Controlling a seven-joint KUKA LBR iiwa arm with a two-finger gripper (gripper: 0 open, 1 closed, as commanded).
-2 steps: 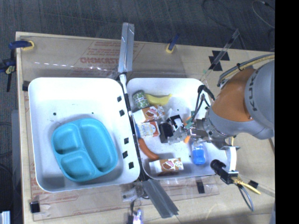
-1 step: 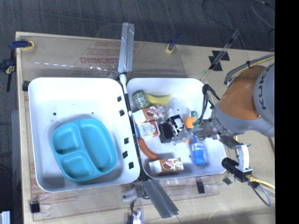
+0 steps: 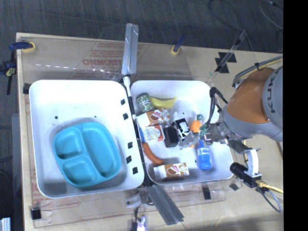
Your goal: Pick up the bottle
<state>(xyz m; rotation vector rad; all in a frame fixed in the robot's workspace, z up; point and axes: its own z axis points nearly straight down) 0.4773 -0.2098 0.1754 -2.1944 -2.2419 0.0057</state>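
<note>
Sitting low in the left bin (image 3: 38, 129), one blue divided tray (image 3: 86, 153) is leaving bare floor above it. Two white bins are lying side by side. I am seeing the right bin (image 3: 185, 86) crowded: one banana (image 3: 162, 101), one orange sausage (image 3: 152, 155), several packets. One blue bottle (image 3: 204, 158) is lying near its right wall, just under the gripper (image 3: 204, 134); whether it is grasping, I cannot tell.

Dark grey carpeted floor (image 3: 96, 6) around the bench, pale wooden bench top (image 3: 269, 211) with red printed lettering (image 3: 103, 57), blue clamp (image 3: 19, 46) at its far left corner, loose cables (image 3: 240, 6) on the floor, even overhead light
</note>
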